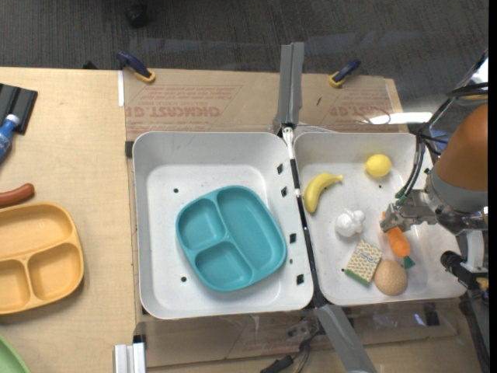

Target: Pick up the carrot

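Note:
The carrot [399, 244] is a short orange piece with a green end, lying in the right part of the right bin [349, 140]. My gripper [396, 222] is low over the carrot's upper end and covers part of it. The carrot's lower end rests on the bin floor. The grey arm with its orange band reaches in from the right edge.
The right bin also holds a banana [319, 189], a lemon [378, 165], a white lump [349, 222], a patterned block [363, 263] and a brown egg-shaped piece [390, 277] just below the carrot. A teal divided plate [229, 238] lies in the left bin [155, 208].

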Motion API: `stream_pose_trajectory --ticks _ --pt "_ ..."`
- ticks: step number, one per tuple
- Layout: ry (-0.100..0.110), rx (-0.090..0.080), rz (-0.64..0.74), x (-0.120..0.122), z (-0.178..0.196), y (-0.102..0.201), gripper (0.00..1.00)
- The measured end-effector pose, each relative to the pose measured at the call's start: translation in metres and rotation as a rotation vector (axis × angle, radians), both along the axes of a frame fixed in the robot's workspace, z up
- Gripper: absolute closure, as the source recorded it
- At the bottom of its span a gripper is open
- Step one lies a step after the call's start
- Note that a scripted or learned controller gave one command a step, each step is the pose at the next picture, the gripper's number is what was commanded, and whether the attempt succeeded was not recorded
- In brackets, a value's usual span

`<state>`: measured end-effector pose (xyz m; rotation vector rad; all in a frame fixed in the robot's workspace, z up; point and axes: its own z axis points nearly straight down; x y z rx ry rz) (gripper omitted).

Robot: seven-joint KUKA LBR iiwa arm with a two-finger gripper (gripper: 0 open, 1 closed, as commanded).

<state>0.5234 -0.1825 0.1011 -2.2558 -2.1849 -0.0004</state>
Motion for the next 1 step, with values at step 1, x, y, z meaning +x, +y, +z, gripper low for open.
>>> stream_pose_trajectory --ticks 1 --pt "0.0 -0.002 0.062 0.0039 0.1124 0.055 1.0"
